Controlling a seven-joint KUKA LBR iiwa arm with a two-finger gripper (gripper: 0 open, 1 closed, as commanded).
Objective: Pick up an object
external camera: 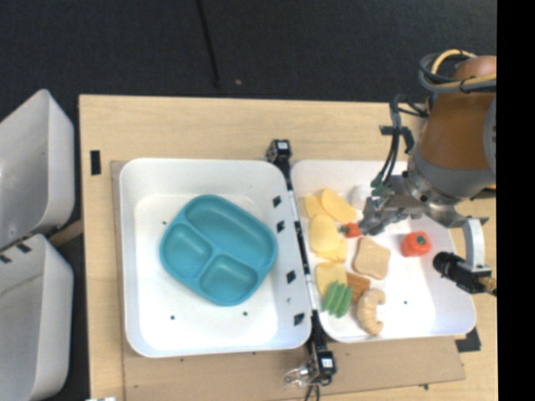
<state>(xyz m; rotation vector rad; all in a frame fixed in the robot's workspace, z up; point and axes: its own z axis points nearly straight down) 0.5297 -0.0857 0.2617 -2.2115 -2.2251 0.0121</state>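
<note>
The gripper (370, 218) hangs low in the right bin (435, 312); whether it is clamped on anything cannot be told. Yellow pieces (328, 221) lie just left of it, a bread slice (372, 259) just below, a tomato (415, 244) to its right. The blue plate (218, 249) sits well left, in the other bin (150, 324).

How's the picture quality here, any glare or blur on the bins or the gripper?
Camera view: even, soft lighting; the white right bin looks bright, nearly washed out, with faint shadows under the toy food. The blue divided plate is fairly sharp. The gripper is dark and slightly blurred, its detail hard to read.
</note>
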